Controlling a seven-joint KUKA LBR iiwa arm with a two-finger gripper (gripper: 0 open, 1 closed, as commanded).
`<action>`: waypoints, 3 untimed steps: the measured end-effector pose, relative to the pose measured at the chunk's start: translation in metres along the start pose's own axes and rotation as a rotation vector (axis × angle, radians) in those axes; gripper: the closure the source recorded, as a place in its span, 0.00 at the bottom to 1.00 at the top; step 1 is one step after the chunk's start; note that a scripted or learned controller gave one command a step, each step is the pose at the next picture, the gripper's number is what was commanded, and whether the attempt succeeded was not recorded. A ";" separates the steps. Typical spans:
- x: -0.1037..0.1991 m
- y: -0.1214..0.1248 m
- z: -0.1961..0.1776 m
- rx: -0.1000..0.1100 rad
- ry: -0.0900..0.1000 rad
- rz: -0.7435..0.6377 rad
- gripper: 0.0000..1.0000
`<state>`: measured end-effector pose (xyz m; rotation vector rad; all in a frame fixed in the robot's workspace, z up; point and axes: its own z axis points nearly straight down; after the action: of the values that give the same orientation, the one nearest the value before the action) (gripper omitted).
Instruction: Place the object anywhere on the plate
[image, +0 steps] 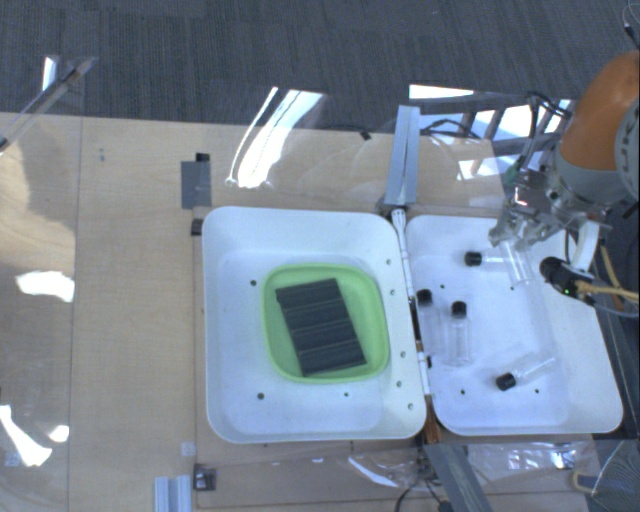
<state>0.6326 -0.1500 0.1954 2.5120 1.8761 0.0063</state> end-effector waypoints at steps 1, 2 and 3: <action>0.048 -0.046 0.077 0.005 0.002 -0.060 1.00; 0.111 -0.101 0.009 0.002 0.003 -0.205 1.00; 0.190 -0.123 0.006 0.001 0.004 -0.230 1.00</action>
<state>0.5689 0.0673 0.1885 2.2826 2.1537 0.0094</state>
